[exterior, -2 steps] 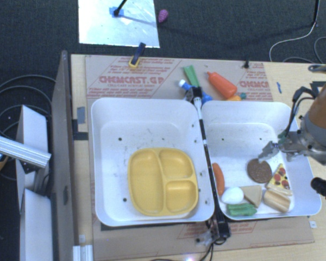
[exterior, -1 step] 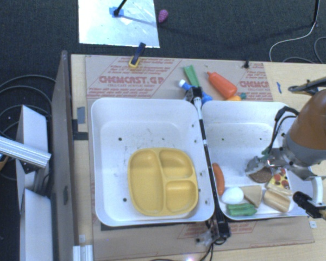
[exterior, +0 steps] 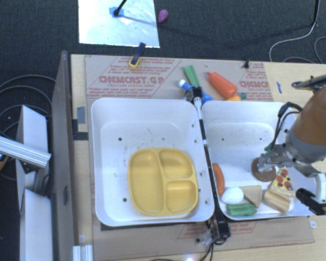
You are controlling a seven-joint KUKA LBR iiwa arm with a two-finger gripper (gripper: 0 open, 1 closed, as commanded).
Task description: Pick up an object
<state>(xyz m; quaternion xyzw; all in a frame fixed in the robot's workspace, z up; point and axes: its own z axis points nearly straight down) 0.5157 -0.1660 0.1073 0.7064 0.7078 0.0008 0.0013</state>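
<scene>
The hand [exterior: 266,165] sits low in the right bin [exterior: 239,129] over a brown round disc [exterior: 262,171], beside the pizza slice [exterior: 283,179]; whether it is wide or narrow cannot be told. A good grasp should centre on the disc, clear of the pizza.

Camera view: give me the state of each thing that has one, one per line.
Yellow tray: flat in left bin, its compartments bare.
End effector: low in right bin, over brown disc.
Sausage: lying by the divider.
Egg: resting on green piece.
Pizza slice: lying flat.
</scene>
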